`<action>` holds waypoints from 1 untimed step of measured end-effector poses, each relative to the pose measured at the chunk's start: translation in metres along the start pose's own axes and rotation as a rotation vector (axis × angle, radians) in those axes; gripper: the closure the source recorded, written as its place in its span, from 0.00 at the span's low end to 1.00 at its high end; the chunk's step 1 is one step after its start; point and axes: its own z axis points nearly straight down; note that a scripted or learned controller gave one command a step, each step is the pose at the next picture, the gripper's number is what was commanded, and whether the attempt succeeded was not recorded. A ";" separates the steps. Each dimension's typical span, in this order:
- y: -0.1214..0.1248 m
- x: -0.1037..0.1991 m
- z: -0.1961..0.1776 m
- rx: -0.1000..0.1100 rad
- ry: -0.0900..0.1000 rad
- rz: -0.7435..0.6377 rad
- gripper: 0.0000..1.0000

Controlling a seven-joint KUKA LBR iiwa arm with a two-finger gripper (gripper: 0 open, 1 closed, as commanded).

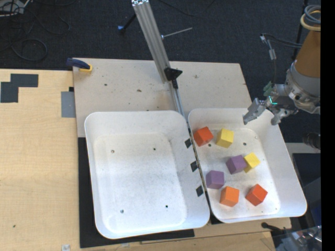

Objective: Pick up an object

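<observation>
- The gripper (265, 113) hangs over the far edge of the right bin (293, 190), its 2 fingers spread apart with nothing between them and touching nothing
- 6 cubes lie in that bin: orange cube (203, 136) and yellow cube (225, 138) nearest, all apart from the fingers
- Left bin (99, 135) sits alongside

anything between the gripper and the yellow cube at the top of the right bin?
No. Camera view shows bare white bin floor between the gripper and that yellow cube.
</observation>
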 end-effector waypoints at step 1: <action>-0.003 0.002 0.044 0.005 0.000 0.001 0.00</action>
